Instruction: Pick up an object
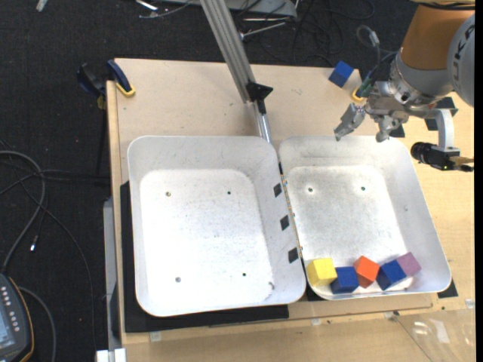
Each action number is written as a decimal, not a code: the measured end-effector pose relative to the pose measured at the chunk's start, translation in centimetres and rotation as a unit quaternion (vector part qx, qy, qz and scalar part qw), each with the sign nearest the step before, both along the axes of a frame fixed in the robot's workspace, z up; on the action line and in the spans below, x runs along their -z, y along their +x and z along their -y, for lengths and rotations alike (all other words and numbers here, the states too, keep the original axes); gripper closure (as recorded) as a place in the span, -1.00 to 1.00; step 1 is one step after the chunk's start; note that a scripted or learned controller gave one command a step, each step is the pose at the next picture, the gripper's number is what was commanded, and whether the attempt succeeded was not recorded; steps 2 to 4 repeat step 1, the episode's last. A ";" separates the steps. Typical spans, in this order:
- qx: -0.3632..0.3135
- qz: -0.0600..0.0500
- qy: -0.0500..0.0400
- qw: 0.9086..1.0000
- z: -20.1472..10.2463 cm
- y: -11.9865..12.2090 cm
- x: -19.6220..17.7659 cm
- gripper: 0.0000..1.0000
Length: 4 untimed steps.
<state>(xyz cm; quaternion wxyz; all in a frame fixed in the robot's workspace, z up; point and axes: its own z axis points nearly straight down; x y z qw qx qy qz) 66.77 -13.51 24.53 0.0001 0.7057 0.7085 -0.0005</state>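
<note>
As seen from above at a slant, the bench (pixel 189 104) carries two white bins side by side. The left bin (pixel 200 221) shows a speckled floor and no blocks. The right bin (pixel 355 202) holds five blocks, all gathered along its near edge. From left to right they are: one yellow block (pixel 321 270), one blue block (pixel 345 279) touching it, one orange block (pixel 367 269), a second blue block (pixel 391 274), and one purple block (pixel 409 263) against the bin's right corner. The five sit in a tight row, each touching or just beside its neighbour.

A sixth block — a third blue one (pixel 342 73) — lies outside the bins on the bare bench, near its far edge and just left of the arm.

One metal pole (pixel 230 40) slants down from the top of the view to the seam between the bins. One dark clamp (pixel 106 78) with a yellow tip sits at the bench's far left corner.

The arm (pixel 438 36) enters from the right, its orange band uppermost. The gripper (pixel 365 125) hangs over the far rim of the right bin, well apart from the row of blocks. Its two fingers (pixel 346 123) are spread apart with nothing between them — released, holding no block.
</note>
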 end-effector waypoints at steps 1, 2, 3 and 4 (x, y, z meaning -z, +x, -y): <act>0.005 0.001 -0.001 1.000 4.4 -6.4 -3.1 -1.00; 0.005 0.001 -0.001 1.000 4.4 -6.4 -3.1 -1.00; 0.005 0.001 -0.001 1.000 4.4 -6.4 -3.1 -1.00; 0.005 0.001 -0.001 1.000 4.4 -6.4 -3.1 -1.00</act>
